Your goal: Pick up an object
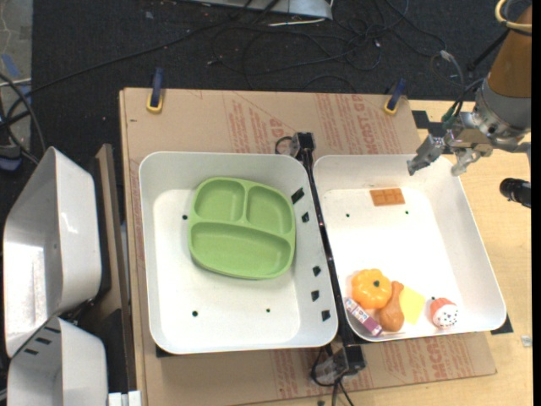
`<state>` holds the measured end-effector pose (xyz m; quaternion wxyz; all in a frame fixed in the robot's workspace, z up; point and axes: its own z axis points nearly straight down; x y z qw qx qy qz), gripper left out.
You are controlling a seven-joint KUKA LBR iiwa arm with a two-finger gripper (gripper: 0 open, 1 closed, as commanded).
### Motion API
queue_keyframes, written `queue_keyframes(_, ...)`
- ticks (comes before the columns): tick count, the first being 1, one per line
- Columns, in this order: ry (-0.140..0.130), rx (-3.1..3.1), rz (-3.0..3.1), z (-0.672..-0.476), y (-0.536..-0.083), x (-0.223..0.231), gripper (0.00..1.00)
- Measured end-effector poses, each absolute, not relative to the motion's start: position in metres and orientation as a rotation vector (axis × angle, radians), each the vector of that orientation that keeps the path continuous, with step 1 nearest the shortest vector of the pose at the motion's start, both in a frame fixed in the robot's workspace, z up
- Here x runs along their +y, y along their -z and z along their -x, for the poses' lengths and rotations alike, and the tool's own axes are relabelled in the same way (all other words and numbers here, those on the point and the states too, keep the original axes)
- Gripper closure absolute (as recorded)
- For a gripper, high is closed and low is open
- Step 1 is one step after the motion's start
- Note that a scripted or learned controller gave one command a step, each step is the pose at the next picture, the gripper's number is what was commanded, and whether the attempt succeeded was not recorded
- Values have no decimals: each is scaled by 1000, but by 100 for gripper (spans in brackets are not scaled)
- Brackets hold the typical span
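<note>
Two shallow white bins on the bench: left w/ a green divided plastic plate (243, 227); right bin (473, 244) w/ an orange toy pumpkin (370, 287) etc. clustered at its near edge. Pincer (442, 158), fingers spread, grasping nothing, hovers over the far-right corner, well apart from them.

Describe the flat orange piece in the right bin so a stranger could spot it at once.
Start at the right white bin, the one without the green divided plate. Near its far wall, apart from the toy cluster in the near corner, lies the flat orange waffle-like piece. Unlike the rounded orange pumpkin, it is a thin gridded rectangle lying alone.
</note>
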<state>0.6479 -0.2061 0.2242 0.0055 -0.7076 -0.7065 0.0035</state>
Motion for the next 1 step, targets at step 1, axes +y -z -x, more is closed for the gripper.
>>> queue_keyframes(1,0,-2224,2220,-651,-233,-205,0)
